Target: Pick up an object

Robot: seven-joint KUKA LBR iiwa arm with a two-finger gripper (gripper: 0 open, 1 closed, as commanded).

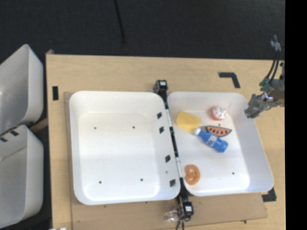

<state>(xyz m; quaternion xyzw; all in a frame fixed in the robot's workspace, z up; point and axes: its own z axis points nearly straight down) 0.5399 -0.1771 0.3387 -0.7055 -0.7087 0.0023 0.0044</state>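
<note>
**Five small objects wait in the right bin as the gripper hangs at its rim**

Five items lie in the right bin [240,176], all well clear of the gripper [254,107], which sits at the bin's upper right corner, over the rim, at the right edge of the camera view. The tool holds nothing that can be seen (it is small and dark here, and how it is set cannot be told).

A yellow piece [188,121] lies nearest the divider between the two bins. Just right of it, a watermelon slice [219,130] rests against the top of a blue bottle [212,141], which lies on its side, its white cap pointing toward the yellow piece. Above them, near the bin's far wall, sits a small pink-and-white ball [219,112], the object closest to the gripper. An orange pretzel [192,174] lies apart from the rest, toward the near edge and close to the divider.

The left bin [76,128] sits beside it on the wooden bench [120,73].
</note>
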